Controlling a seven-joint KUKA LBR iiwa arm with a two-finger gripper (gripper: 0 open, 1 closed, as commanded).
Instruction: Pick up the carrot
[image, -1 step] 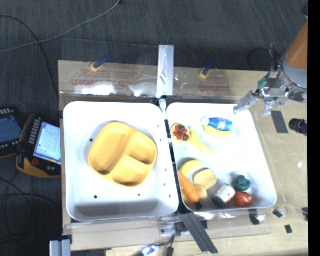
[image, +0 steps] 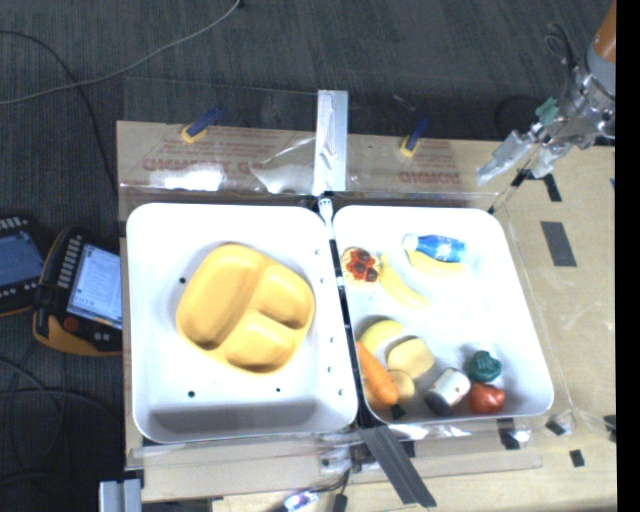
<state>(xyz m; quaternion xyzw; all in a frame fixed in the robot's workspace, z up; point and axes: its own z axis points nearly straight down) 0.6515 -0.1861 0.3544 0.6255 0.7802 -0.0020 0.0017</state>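
The carrot (image: 376, 376) lies in the right bin (image: 520, 290), near its front-left corner, touching a yellow fruit (image: 378, 335). The gripper (image: 500, 160) hangs beyond that bin's far right corner, holding nothing; whether it is spread, I cannot tell.

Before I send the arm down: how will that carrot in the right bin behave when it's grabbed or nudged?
The carrot looks like a smooth, stiff toy, so it probably won't flop but may slip. Its tapered, rounded shape suggests it could roll or pivot if pushed. It lies against the right bin wall and pale yellow pieces, so nudging it likely shifts those too. The pincer sits beyond the bin's far corner.
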